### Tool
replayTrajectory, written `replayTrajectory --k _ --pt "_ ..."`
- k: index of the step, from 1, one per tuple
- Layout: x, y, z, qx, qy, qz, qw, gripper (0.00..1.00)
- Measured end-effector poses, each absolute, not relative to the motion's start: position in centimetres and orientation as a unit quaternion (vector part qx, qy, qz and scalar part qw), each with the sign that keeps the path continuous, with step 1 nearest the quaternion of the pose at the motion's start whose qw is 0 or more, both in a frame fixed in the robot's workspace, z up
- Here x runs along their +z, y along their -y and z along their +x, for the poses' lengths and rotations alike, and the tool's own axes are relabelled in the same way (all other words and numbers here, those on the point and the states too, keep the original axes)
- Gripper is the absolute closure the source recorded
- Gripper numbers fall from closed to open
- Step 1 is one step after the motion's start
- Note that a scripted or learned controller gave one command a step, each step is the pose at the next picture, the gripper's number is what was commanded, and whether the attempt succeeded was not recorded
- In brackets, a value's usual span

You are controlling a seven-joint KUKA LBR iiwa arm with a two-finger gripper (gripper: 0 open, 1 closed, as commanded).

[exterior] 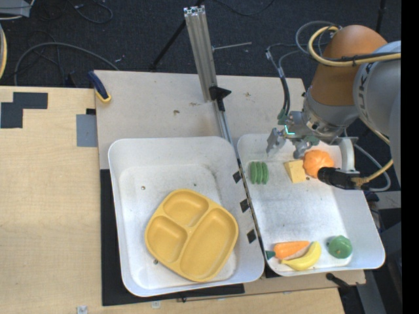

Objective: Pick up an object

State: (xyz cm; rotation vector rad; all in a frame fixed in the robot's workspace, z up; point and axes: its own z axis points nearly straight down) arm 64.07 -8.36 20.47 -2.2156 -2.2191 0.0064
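Pincer (289, 140) hangs over the far edge of the right bin (366, 241), and I cannot tell if it is open or closed. An orange (316, 161) and a yellow block (296, 171) sit just beside it. Lots of bare floor lies mid-bin.

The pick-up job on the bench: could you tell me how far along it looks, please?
Done: the grey arm's gripper sits low at the far end of the right white bin, beside the round orange fruit and yellow block. In hand: nothing visibly lifted. Left: grasping and raising something; the green ridged piece, banana and carrot lie untouched.
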Motion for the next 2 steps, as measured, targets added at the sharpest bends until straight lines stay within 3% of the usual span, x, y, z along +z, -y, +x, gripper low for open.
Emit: replayTrajectory --k 1,2 --pt "20.6 8.4 64.2 0.0009 0.708 -0.706 0.001 0.0" --pt "16.3 8.1 64.0 0.0024 0.708 -0.707 0.002 0.0"
